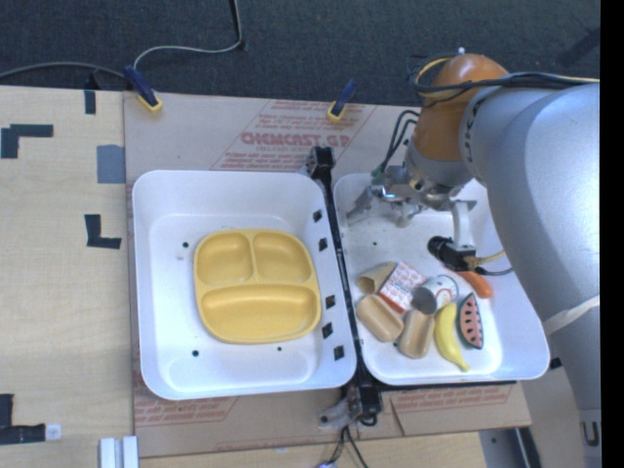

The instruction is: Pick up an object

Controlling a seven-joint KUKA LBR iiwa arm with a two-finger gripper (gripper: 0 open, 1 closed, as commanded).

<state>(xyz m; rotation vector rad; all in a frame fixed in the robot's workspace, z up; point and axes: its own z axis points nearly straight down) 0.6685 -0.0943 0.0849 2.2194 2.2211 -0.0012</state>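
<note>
The big grey arm point(546, 164) reaches in from the right, its orange band up top and its gripper point(395, 198) pointing down.

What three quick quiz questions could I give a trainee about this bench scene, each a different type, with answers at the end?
1. True or false: the yellow divided plate lies in the left bin.
2. Multiple choice: which lies directly beside the watermelon slice? A) banana B) a spoon C) a cup
3. Fill in the blank: the toy foods are clustered in the ____ bin, with the gripper above that bin's far end.

Key: 1 true; 2 A; 3 right
</note>
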